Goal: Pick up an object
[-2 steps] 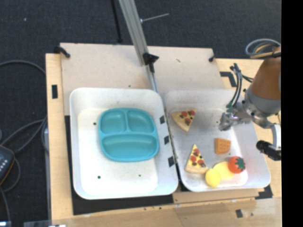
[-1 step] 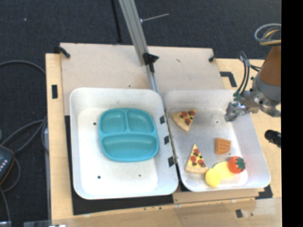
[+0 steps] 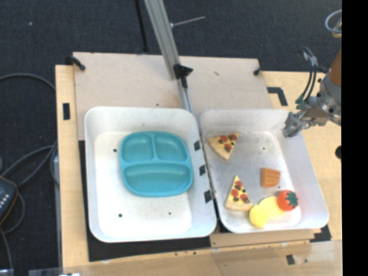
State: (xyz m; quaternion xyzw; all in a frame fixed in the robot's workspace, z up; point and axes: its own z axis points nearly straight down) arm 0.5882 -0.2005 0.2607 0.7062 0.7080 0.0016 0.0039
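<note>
Jaws over right bin far rim, state unclear; toys near front

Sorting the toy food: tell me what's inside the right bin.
The right bin holds two pizza slices, an orange cracker, a tomato and a lemon. The lemon hides whatever lies beneath it.

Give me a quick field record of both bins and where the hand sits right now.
left bin: teal divided plate
right bin: two pizza slices, upper and lower; cracker; lemon; tomato
touching: lemon and tomato side by side at near right corner
hand: over right bin's far right rim, nothing seen held
</note>
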